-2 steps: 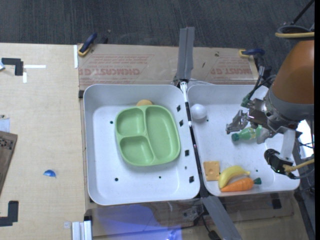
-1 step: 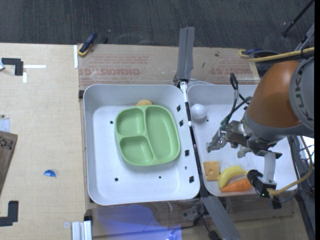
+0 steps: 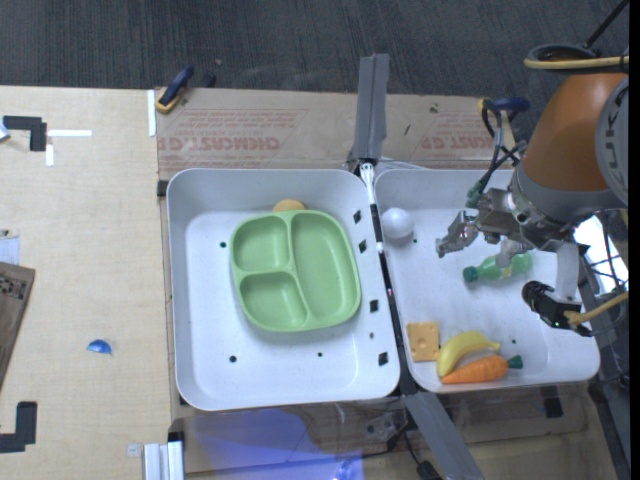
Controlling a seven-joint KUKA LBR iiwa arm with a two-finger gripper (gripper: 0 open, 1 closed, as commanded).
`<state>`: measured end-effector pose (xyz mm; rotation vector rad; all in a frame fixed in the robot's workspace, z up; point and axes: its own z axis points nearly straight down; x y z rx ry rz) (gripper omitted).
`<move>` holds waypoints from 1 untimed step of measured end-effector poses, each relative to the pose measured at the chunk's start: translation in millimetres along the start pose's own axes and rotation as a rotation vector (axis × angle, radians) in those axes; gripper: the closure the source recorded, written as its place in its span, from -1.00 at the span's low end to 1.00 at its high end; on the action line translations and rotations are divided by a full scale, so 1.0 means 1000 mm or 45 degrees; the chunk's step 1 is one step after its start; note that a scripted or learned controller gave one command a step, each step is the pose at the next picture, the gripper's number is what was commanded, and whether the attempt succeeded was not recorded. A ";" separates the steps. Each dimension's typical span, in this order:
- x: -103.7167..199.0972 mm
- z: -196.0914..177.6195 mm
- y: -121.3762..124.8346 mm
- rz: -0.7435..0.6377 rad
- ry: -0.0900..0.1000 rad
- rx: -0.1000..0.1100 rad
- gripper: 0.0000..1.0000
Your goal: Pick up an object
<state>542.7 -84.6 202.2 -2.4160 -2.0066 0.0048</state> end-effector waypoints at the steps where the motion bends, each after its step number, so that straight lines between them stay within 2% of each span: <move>1: -0.032 0.089 0.022 -0.243 0.001 -0.005 -1.00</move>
